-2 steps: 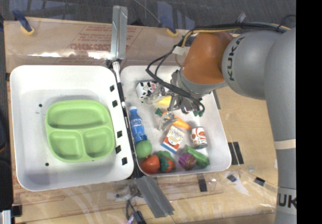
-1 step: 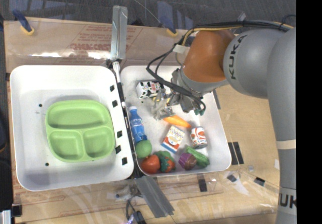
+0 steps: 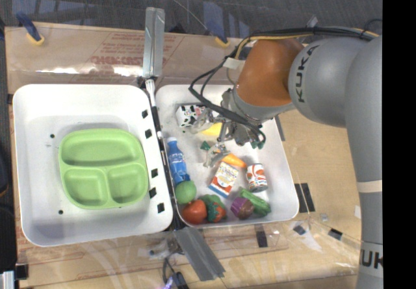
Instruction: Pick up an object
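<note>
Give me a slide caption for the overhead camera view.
KUKA arm reaches into the right bin above toy groceries; green divided tray sits in the left bin.

You get even, moderately bright overhead light. The white bins (image 3: 39,171) appear close to overexposed, with soft shadows along their walls. Clear sheeting on the bench (image 3: 78,54) shows faint glare. Small items look slightly soft, possibly from low resolution.
</note>
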{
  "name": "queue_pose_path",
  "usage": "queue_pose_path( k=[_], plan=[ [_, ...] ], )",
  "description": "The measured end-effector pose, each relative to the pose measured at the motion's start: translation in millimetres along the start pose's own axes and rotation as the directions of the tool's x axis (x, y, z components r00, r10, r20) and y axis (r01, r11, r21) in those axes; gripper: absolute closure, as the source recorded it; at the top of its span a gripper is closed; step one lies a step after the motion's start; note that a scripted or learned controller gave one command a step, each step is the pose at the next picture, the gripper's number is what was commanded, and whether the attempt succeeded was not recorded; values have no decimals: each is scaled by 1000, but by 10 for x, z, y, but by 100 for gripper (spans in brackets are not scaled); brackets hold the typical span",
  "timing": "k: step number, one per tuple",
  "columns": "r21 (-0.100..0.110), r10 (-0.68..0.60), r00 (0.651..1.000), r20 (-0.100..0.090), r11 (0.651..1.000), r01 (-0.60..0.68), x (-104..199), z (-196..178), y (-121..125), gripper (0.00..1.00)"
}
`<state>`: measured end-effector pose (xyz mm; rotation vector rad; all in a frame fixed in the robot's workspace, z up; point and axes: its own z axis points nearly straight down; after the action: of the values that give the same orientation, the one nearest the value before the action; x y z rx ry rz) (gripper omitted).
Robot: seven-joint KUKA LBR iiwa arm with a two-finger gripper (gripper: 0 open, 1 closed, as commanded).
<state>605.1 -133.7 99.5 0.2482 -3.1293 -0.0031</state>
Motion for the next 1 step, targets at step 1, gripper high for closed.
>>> queue_pose_path(
  k=[1],
  plan=[
    [0, -5, 1000, 0, 1000, 5, -4, -89, 15, 100]
  ],
)
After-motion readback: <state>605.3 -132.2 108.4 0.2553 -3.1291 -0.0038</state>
